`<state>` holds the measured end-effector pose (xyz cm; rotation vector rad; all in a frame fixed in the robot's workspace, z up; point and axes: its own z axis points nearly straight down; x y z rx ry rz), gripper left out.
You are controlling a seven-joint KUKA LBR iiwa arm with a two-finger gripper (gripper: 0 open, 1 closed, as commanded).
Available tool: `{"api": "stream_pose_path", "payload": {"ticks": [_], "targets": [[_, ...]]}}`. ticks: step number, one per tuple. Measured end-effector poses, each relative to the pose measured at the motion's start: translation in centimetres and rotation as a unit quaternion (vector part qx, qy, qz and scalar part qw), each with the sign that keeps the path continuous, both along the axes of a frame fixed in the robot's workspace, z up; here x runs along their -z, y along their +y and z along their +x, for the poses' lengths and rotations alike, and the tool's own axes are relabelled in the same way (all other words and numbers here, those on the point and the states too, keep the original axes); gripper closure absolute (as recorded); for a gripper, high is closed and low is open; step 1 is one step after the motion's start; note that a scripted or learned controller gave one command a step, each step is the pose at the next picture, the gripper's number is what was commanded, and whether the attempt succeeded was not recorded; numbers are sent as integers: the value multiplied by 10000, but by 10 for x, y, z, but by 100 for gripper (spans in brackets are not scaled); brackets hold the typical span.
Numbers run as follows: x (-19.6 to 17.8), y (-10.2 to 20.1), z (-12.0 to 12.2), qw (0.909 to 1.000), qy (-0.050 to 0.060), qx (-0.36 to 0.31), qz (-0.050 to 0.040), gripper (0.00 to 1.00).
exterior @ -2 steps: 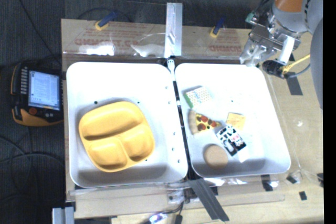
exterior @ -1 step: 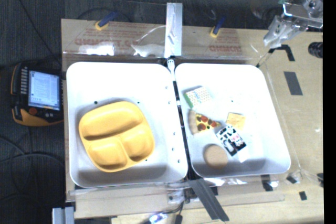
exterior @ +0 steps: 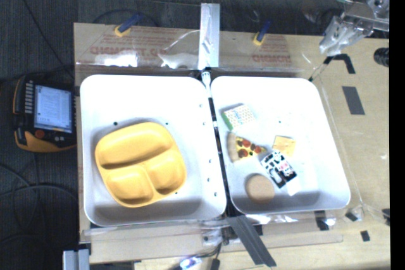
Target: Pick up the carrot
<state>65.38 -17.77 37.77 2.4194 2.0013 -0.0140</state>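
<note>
**Robot hand waits off to the side as the carrot goes unidentified among toy foods**

A tan wooden bench point(exterior: 367, 155) carries two shallow white bins set side by side and touching along their inner walls. The left white bin point(exterior: 126, 98) holds a large yellow plastic plate with three compartments point(exterior: 140, 163), lying flat toward the near side. The right white bin point(exterior: 316, 129) holds a loose cluster of small items in its left and middle part.

The grey robot arm's hand point(exterior: 335, 35) hangs at the upper right, beyond the far corner of the right bin and well apart from everything in it. At this size it cannot be told whether the hand is spread or pressed together, and nothing is seen in its grip.

A black-and-orange control pendant with a lit screen point(exterior: 47, 114) lies on the dark floor left of the bench.

In the right bin, from far to near:
- a pale green-patterned packet point(exterior: 239, 116)
- a wedge like a pizza slice with red toppings point(exterior: 247, 148)
- a small yellow block point(exterior: 284, 145)
- a black-and-white patched piece point(exterior: 278, 167)
- a round tan disc point(exterior: 259, 187)

Which of these, if any, is the carrot cannot be told.
</note>
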Motion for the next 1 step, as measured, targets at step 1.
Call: {"api": "stream_pose_path", "payload": {"ticks": [1], "targets": [[65, -10, 15, 9999, -4, 130, 16, 100]]}}
